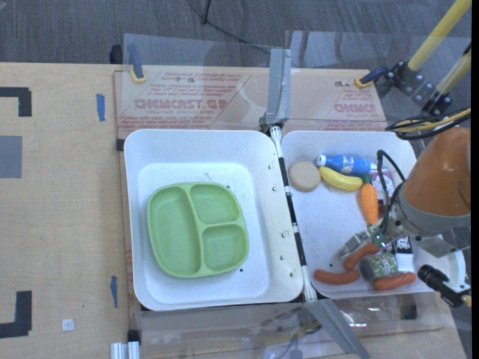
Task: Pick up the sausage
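While the gripper (372, 239) hovers low over one sausage (360, 254) — finger state unreadable — nothing looks lifted yet.

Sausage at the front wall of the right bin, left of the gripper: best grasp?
Take the sausage at its middle, from straight above, fingers closing across its short width. It lies flat and about parallel to the right bin front wall, so a side approach looks blocked. The floor on its far side looks bare, giving a finger room.
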### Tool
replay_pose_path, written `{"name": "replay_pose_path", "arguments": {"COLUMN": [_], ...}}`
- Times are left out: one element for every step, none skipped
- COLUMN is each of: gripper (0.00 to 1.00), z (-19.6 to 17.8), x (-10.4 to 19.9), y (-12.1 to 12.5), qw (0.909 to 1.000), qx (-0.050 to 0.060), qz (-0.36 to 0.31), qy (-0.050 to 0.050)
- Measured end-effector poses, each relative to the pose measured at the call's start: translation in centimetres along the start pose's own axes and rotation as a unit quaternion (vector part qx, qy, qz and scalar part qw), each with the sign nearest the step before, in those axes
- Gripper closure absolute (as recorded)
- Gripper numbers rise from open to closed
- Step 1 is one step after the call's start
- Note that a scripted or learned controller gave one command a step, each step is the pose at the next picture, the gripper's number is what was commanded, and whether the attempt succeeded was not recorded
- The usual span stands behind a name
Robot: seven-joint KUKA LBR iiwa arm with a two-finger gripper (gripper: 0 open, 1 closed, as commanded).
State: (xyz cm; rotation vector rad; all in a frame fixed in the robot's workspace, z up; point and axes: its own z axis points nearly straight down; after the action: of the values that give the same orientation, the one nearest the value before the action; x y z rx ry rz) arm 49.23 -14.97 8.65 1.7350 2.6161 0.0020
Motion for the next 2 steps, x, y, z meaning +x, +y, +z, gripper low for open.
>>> {"name": "replay_pose_path", "arguments": {"gripper": [1.00,0.00], "z": [-1.09,-1.09], "x": [-0.15,-0.13], "y": [0.12,0.13], "qw": [1.0000,1.0000], "qx": [-0.003,-0.003], "qz": [0.002,0.001], "qy": [-0.002,-0.002]}}
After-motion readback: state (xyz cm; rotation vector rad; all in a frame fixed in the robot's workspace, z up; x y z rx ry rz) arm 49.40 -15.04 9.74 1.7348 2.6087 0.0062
